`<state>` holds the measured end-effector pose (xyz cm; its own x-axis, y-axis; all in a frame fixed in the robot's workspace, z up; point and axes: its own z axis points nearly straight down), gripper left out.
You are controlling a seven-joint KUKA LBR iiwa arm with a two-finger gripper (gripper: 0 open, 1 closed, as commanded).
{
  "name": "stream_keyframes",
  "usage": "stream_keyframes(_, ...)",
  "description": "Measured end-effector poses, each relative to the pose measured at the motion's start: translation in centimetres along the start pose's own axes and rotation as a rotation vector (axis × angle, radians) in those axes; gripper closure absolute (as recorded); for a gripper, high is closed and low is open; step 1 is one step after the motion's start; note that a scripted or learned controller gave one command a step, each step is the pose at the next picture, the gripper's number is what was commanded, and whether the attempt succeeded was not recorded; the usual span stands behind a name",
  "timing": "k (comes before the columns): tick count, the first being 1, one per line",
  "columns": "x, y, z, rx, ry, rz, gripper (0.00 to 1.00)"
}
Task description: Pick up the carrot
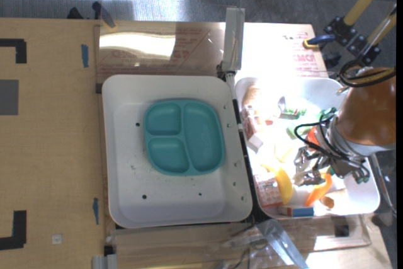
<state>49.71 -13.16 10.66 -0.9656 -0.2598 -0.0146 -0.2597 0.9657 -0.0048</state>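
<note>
Right bin (371, 195), carrot (318, 189) lying diagonally, beside fingers (310, 168)

You have two bins side by side — the left bin (119, 198) holds a divided tray (184, 137) at its centre, the right bin (365, 198) clutter, with the carrot (319, 188) near its front edge, under the gripper (310, 168).

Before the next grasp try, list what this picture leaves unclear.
- Gripper fingers: lost among cables and glare in the right bin, so open or shut can't be told.
- Carrot: partly covered by the gripper; whether it is touched or gripped can't be told.
- Items in the right bin: overexposed, most too washed out to name.
- Arm: cut off by the right edge.
- Tray in the left bin: fully visible.
</note>
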Motion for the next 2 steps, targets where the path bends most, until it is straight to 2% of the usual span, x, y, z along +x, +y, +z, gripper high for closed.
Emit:
stream_keyframes(1,-0.6,0.5,-12.7,0.004,-0.004,-0.076,1.00)
stream_keyframes(2,-1.8,-2.3,-17.9,-0.002,0.003,-0.461,1.00)
